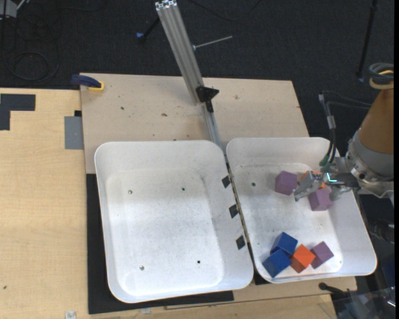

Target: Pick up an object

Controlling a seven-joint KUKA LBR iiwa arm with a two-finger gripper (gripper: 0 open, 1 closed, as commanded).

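Note:
The right bin (279, 153) holds several small blocks. A purple block (286, 181) lies near the bin's middle, and another purple block (320, 199) sits just right of it. My gripper (312, 184) hovers low between these two, reaching in from the right, with its fingers straddling the gap beside the right purple block. At the bin's front lie two blue blocks (280, 252), an orange block (302, 258) and a third purple block (322, 252), clustered together.
The left bin (113, 158) stands beside the right one, divided by a ridge with black clips (234, 211). A slanted aluminium rail (183, 52) rises behind the bins. The arm's orange band (380, 121) sits at the right edge.

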